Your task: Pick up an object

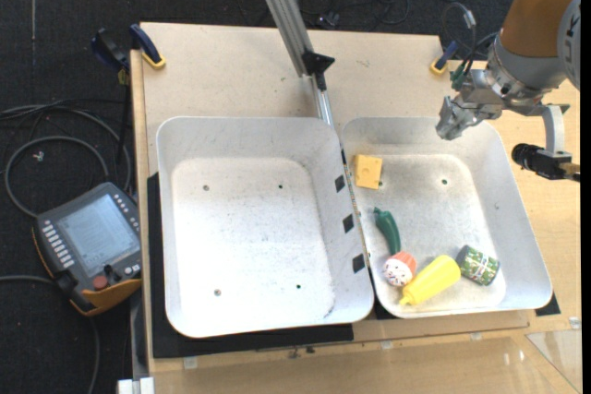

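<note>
Two white bins on the table, arm poised at the right bin's [517, 198] far edge.
Gripper [450, 126] jaws' state unclear; objects crowd the near edge (yellow bottle [430, 280] touching white ball [398, 269]), so a descent could nudge neighbours instead of grasping.

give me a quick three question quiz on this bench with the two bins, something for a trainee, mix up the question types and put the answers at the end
1. True or false: the cheese block lies in the left bin.
2. Which thing lies nearest the yellow bottle? A) the green pepper B) the egg-shaped toy with a face C) the cheese block
3. Fill in: the tool sits over the ____ corner of the right bin, as the camera sees it.

Key
1. False. It lies in the right bin, near the divider.
2. B. The toy touches the bottle's near end.
3. Far right, away from the green can and the other things.
</note>
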You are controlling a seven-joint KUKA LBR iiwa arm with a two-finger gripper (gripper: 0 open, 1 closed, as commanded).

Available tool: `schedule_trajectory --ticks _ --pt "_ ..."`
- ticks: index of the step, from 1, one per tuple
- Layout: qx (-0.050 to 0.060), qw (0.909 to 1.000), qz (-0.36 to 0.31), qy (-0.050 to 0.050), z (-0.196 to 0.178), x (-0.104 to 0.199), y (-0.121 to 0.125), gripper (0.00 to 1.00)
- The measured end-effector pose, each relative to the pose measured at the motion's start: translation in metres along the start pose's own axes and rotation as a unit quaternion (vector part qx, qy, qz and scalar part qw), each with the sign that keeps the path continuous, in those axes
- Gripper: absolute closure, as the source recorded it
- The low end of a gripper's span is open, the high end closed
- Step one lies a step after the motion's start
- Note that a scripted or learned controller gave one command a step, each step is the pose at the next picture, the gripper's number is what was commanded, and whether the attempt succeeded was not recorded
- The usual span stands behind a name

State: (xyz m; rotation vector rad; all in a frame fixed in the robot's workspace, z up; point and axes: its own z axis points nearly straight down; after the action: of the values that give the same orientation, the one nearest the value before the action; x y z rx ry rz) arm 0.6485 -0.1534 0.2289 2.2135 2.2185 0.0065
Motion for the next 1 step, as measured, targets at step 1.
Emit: schedule_trajectory --ticks 1 --pt "0.0 1.0 0.0 0.0 -0.05 -0.0001 0.002 1.0"
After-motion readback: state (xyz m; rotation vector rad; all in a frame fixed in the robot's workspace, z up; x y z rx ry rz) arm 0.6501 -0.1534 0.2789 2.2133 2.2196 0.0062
